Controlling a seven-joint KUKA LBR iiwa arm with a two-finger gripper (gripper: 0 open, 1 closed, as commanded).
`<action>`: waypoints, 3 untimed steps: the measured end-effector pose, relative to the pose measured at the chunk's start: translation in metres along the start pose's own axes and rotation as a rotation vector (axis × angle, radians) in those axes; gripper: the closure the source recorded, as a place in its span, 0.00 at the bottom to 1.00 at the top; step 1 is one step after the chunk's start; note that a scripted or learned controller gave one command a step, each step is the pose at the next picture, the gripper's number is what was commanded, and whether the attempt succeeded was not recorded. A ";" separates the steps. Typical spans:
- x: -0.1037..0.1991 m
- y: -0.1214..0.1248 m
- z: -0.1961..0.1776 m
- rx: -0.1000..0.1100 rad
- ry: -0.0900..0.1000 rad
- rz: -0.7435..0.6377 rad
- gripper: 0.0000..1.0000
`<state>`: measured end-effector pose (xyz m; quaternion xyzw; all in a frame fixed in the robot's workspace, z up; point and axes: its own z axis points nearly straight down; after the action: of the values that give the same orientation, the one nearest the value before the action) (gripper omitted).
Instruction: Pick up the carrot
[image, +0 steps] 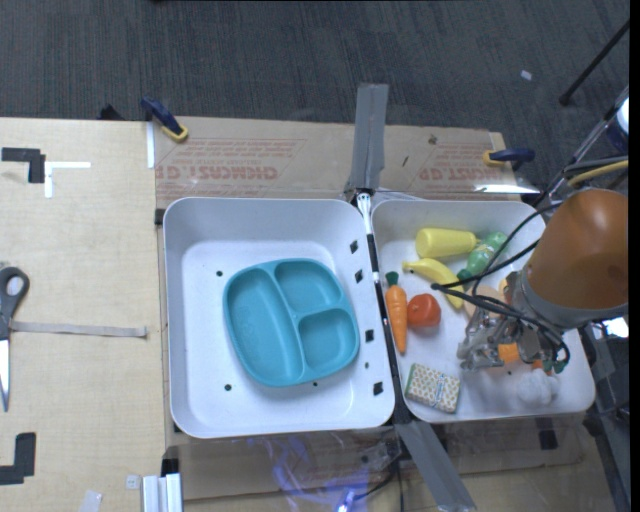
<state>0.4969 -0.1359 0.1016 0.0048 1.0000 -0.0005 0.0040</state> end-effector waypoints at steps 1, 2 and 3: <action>-0.008 -0.060 0.009 0.000 0.003 -0.093 1.00; -0.008 -0.060 0.009 0.000 0.003 -0.093 0.00; -0.011 -0.061 -0.001 0.001 -0.003 -0.093 1.00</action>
<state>0.5073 -0.1965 0.1029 -0.0416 0.9991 -0.0014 0.0054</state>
